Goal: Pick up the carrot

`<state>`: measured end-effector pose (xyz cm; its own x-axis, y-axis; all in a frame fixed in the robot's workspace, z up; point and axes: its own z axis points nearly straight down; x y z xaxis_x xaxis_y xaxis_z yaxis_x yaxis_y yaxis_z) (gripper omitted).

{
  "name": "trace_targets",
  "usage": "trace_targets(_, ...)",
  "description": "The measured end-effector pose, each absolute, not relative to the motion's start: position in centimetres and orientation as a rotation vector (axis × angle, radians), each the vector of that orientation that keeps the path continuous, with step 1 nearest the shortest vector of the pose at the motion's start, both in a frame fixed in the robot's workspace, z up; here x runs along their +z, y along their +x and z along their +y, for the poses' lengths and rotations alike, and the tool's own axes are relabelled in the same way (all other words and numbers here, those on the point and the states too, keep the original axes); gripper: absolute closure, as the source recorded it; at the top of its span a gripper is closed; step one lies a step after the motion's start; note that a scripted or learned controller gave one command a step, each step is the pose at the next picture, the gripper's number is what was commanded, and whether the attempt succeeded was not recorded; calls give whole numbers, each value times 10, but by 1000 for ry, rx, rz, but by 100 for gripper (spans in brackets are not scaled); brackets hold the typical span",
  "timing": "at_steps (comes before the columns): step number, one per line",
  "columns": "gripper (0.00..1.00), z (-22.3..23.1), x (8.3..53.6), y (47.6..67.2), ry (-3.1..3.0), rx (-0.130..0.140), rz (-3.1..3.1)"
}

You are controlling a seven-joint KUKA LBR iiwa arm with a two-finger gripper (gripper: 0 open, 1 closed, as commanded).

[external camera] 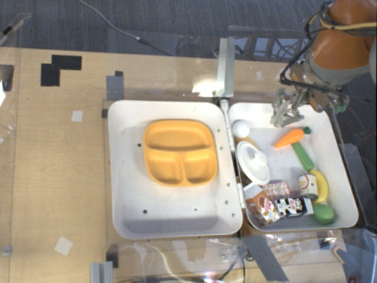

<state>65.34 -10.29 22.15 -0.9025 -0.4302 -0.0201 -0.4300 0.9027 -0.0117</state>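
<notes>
Camera view, right of the frame: the carrot (288, 138) lies on the floor of the right bin (339, 158), in that bin's upper half, with its orange body pointing down-left and its green top up-right, so its long axis runs on a slant from lower left to upper right. The gripper (286, 114) hangs just above and a little left of it in the picture, near the bin's upper edge, close to the carrot but not touching it. Its metal fingers (281, 115) look slightly parted with nothing between them, so it is open and empty. Judging from this, the coming move is a short drop down-right in the frame, with the fingers set across the slanted axis.

Room is tight: a green piece (303, 156) starts just below the carrot's leafy end, a white ball (240, 128) and a white lidded pot (253, 161) sit to the left, and a banana (320, 184) and cartons (277, 202) crowd the lower part. The bin floor is smooth white plastic, so the carrot could slide or roll when nudged. The left bin (126, 175) holds a yellow divided tray (179, 151) on the pale wood tabletop (53, 175).
</notes>
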Motion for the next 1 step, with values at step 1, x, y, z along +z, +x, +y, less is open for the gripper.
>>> trace_targets(1,0,-103,216,651,-688,-4,3053)
